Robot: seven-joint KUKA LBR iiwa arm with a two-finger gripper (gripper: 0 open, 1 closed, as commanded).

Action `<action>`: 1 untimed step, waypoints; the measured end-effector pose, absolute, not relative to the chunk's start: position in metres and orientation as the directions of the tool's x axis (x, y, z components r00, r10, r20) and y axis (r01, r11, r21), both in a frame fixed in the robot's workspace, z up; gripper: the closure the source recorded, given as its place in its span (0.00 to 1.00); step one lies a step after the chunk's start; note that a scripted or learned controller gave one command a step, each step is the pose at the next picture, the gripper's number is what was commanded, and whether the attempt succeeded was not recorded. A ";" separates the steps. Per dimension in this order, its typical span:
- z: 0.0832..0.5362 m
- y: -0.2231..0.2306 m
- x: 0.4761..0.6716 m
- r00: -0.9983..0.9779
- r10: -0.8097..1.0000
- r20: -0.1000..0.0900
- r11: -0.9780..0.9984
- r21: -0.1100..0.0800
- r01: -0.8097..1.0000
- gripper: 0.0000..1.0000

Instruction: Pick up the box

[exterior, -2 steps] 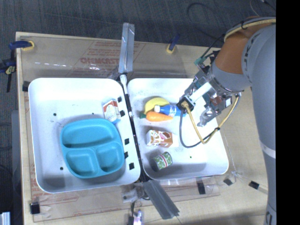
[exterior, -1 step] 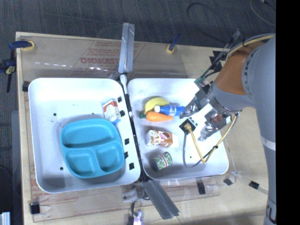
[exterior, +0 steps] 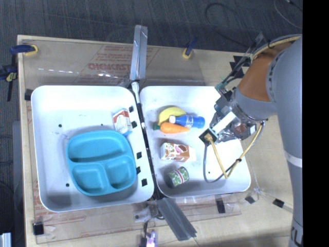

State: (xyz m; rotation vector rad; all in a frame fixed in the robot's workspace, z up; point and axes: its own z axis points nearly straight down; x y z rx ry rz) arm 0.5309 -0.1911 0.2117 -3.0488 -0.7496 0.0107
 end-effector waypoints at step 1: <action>0.313 -0.205 0.489 0.970 0.241 -0.001 -0.970 -0.002 0.241 1.00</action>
